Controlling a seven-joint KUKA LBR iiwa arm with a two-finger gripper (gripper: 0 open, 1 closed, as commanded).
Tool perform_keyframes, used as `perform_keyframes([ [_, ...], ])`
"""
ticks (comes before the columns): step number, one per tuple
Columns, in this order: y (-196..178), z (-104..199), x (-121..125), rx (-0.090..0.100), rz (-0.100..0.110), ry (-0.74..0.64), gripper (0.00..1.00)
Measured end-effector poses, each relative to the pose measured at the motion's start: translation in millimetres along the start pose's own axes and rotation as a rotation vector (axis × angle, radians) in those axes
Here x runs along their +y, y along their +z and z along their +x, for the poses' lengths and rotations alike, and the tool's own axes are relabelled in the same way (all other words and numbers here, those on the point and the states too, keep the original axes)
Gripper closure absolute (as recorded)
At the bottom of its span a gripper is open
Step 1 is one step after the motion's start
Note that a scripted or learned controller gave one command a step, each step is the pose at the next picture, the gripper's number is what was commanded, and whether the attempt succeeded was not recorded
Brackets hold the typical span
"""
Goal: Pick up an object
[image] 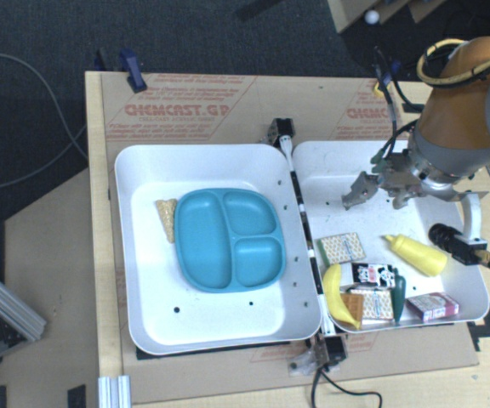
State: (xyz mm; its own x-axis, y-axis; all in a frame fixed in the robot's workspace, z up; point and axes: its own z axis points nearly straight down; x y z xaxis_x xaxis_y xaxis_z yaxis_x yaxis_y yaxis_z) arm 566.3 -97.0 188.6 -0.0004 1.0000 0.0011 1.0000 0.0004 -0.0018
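In the right bin [313, 155], toward its twelve o'clock half, the gripper [377, 189] hangs over bare white floor with its two fingers spread and nothing between them; one finger [357, 192] juts toward nine o'clock, well apart from every object. The grey arm [459, 113] with its orange band enters from three o'clock. The pickable things cluster at the bin's six o'clock end: a yellow mustard bottle [417, 254], a banana [337, 294] against the nine o'clock wall, a patterned packet [343, 248] just above it, a small black-and-white carton [373, 274], what looks like a brown-and-green box [378, 303], and a small pink-and-white box [433, 307] at five o'clock. In the left bin [134, 172] a blue divided plate [228, 238] lies at centre, with a cracker-like wafer [168, 215] touching its nine o'clock edge.
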Motion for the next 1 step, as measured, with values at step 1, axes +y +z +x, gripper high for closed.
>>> perform_keyframes([
  [1,22.4,-73.6,-15.5,-0.001,0.0,0.002,0.0],
])
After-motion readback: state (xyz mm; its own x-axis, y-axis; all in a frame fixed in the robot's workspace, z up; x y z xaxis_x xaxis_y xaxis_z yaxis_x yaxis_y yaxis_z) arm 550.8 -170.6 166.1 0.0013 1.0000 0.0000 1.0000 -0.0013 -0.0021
